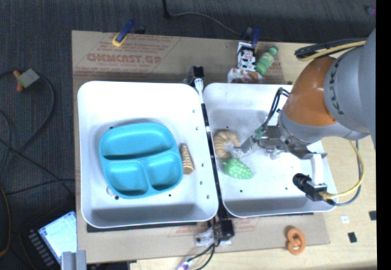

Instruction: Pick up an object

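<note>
The arm is reaching into the right bin [244,204] from the right, and the hand [244,146] is hanging low over the bin's left part, close to two small things lying there, so by my judgement the approach is under way and the grasp itself is not yet made. Whether the hand is wide or narrow I cannot tell, since the wrist is covering much of it from this slant, and nothing is showing itself as held. The nearest candidates are a tan, curled, croissant-like toy [225,140] lying just beside the wall between the bins, and a green bumpy toy [237,169] resting just below it, the two nearly touching. The tan one is looking smooth and rounded, the green one knobbly and oval; both are seeming light and small enough to close on. The next move is calling for a short, careful descent centred on one of them alone, since their closeness to each other and to the wall is leaving little room. In the left bin [91,201] a blue divided tray [137,159] is lying with a small brown ridged piece [186,159] at its right edge, well apart from the hand.
</note>
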Controlling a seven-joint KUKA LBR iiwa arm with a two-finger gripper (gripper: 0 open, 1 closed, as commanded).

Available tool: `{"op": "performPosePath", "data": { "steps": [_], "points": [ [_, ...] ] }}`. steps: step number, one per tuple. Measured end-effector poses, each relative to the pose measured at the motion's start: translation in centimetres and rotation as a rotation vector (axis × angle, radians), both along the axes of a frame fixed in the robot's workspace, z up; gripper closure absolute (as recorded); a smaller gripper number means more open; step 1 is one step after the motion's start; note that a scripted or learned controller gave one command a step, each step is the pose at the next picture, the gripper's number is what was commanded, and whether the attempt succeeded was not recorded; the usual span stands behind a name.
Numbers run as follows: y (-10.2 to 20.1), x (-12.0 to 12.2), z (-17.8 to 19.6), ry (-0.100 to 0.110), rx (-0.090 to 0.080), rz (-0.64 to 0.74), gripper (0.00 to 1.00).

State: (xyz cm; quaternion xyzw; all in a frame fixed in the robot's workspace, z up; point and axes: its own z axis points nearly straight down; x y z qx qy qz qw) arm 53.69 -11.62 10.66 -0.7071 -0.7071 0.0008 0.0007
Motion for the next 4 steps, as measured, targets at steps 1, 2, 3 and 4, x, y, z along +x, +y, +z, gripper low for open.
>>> {"op": "performPosePath", "data": {
  "steps": [1, 2, 3, 4],
  "points": [
    [1.3, -3.2, -0.8, 0.001, 0.001, -0.001, 0.0],
    [1.1, -0.1, 1.2, -0.001, 0.0, 0.0, 0.0],
    [0.4, -4.0, 4.5, 0.0, 0.0, -0.001, 0.0],
    [-0.1, -2.1, -1.9, -0.004, -0.002, -0.001, 0.0]
  ]
}}
